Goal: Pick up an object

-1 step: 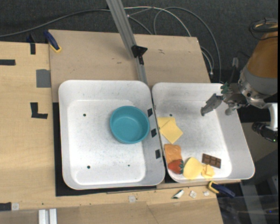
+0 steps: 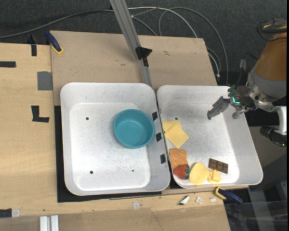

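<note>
Approach is the step I read here: my gripper [image 2: 226,107] hangs over the right bin's [image 2: 241,143] far end, fingers spread, nothing between them. Candidates lie well apart from it along the near-left side: cheese [image 2: 176,134], bread [image 2: 178,156], a tomato [image 2: 181,171], a yellow piece [image 2: 198,173], chocolate [image 2: 218,166]. Next I'd travel toward one and descend squarely. The left bin [image 2: 82,129] holds a blue bowl [image 2: 133,128]. Bins sit on a wooden bench [image 2: 19,129]; cables [image 2: 183,18] trail over dark floor.
</note>
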Robot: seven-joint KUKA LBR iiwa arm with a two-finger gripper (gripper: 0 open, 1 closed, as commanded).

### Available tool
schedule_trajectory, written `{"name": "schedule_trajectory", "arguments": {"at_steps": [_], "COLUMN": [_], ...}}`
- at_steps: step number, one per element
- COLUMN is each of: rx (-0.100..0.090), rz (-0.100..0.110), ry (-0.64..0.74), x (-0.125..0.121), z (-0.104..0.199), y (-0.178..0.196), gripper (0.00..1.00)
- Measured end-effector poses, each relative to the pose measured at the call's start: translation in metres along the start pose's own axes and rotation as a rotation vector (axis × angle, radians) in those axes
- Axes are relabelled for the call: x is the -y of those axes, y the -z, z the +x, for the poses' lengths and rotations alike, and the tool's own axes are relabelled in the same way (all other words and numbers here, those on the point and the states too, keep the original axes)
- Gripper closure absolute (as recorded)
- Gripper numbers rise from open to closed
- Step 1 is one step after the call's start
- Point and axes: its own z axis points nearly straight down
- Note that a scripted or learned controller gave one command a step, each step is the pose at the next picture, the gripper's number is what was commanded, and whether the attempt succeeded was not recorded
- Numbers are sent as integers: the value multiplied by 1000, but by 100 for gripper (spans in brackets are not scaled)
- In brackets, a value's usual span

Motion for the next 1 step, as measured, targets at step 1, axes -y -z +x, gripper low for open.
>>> {"name": "schedule_trajectory", "arguments": {"at_steps": [1], "rx": [1], "rz": [4], "ry": [-1], "x": [2], "z": [0], "y": [-43], "gripper": [0]}}
